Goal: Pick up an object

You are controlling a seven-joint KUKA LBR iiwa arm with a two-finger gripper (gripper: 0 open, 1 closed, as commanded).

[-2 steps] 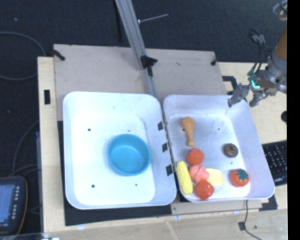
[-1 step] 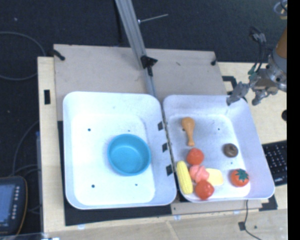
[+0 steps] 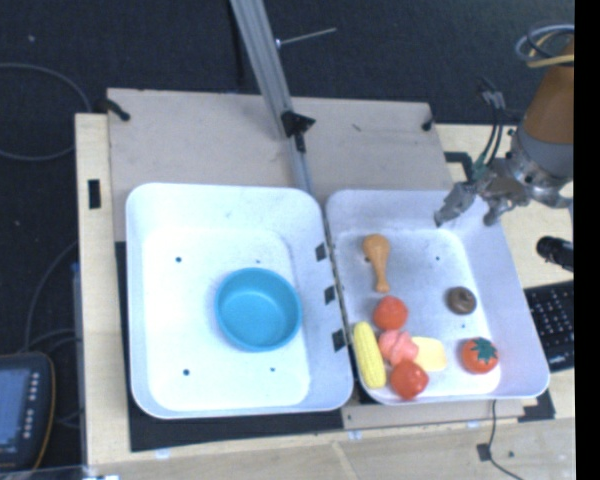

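The gripper (image 3: 472, 206) hangs over the far right corner of the right bin (image 3: 405, 208), its 2 fingers spread wide with nothing between them. All the toy food lies nearer the camera, well apart from it: a drumstick (image 3: 378, 260), a brown doughnut (image 3: 461, 300), a tomato with a green top (image 3: 479, 355), a corn cob (image 3: 368, 354), and a tight cluster of red, pink and yellow pieces (image 3: 407, 353) that overlap and are hard to tell apart. A blue bowl (image 3: 258, 309) sits in the left bin (image 3: 160, 268).
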